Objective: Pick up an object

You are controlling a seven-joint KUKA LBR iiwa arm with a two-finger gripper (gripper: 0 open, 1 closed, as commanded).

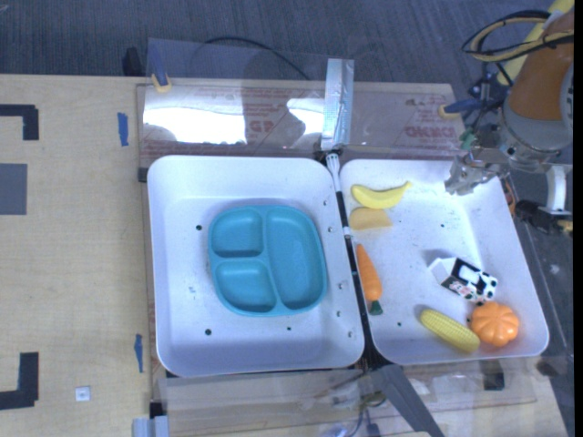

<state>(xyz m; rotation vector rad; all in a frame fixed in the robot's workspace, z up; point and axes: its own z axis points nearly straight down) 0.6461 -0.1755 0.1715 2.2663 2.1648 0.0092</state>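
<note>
Camera view is showing the gripper hanging at the upper right over the right bin, gripping nothing; finger spread I cannot tell. Toy banana is lying nearest, upper left inside that bin, likely the easiest pick

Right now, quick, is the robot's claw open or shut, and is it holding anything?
Claw: over the far right corner of the right-hand shallow white bin; open or shut cannot be told, and no toy is seen between its tips.
</note>
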